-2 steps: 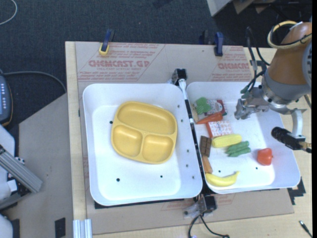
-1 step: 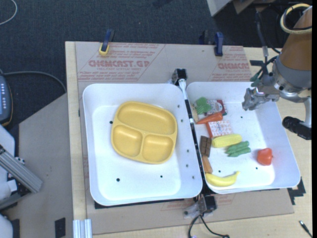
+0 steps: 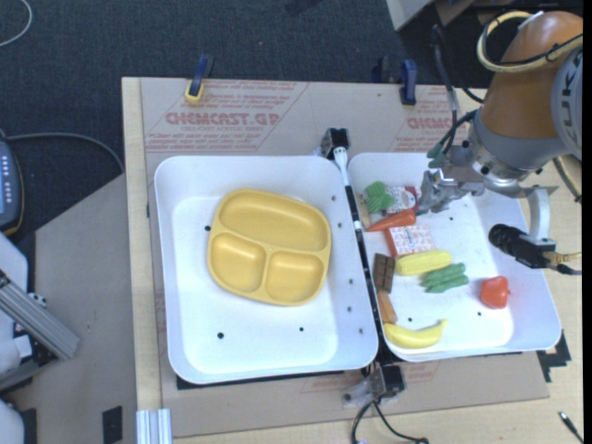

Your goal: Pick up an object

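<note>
Carrot, small toy, at 10 o'clock in right bin, touching green vegetable and beside gripper, grip state impossible to tell; probably light, stiff, smooth plastic, best pinched across thick middle, likely to roll.

Two white bins; one yellow tray; one banana; one tomato.

Left shallow plastic bin: white.
Divided plastic plate: mustard yellow.
Curved toy banana: yellow.
Round toy tomato: red.
Toy bean pod: green.
Flat printed card: red-and-white check.
Desk: pale brown board, red lettering.
Arm casing: orange.
</note>
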`<act>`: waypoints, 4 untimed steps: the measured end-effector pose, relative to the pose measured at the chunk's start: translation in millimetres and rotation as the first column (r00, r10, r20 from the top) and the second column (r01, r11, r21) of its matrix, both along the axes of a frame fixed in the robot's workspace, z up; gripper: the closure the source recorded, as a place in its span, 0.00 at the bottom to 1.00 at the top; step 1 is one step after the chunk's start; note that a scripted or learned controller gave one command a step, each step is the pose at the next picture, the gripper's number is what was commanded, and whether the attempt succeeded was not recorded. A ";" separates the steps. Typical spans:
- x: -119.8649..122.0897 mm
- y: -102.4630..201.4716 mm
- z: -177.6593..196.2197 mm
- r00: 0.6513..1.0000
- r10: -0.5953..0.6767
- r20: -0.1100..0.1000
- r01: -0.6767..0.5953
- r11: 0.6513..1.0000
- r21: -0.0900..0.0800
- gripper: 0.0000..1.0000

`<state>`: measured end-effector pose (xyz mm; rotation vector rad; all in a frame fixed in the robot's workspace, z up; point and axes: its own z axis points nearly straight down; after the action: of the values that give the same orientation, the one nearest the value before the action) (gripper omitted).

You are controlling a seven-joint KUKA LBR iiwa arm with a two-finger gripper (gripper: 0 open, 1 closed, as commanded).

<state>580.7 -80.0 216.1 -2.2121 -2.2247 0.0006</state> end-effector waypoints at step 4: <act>12.7 139.6 1.5 1.000 -0.004 0.004 0.004 1.000 -0.004 1.00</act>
<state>593.4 59.6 217.6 -2.2209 -2.2238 0.0006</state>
